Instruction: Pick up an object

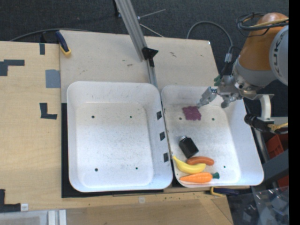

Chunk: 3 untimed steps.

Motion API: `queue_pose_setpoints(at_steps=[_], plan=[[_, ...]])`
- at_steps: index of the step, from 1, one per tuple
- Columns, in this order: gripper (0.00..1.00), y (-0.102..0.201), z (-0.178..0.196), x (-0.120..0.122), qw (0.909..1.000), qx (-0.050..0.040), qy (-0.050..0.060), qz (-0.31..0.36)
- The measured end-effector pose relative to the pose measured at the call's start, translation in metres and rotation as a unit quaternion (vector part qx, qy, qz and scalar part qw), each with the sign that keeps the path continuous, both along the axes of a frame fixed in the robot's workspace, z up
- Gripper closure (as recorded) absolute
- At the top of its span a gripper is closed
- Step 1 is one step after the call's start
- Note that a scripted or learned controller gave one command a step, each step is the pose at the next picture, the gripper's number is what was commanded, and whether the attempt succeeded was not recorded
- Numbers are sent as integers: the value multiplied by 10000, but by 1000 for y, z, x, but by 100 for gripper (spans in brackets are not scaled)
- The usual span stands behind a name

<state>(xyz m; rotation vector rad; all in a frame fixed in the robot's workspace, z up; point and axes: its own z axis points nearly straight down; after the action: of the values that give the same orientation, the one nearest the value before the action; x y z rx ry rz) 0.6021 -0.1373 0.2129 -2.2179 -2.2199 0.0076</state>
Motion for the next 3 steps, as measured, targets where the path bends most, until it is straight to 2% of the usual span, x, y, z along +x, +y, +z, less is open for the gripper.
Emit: queue_pose_setpoints(at_steps=[1, 2, 3], plan=[[0, 2, -45, 3, 10000, 1, -1, 4], [0, 11, -106, 0, 10000, 7, 13, 4], [100, 12, -92, 1, 10000, 5, -16, 10]])
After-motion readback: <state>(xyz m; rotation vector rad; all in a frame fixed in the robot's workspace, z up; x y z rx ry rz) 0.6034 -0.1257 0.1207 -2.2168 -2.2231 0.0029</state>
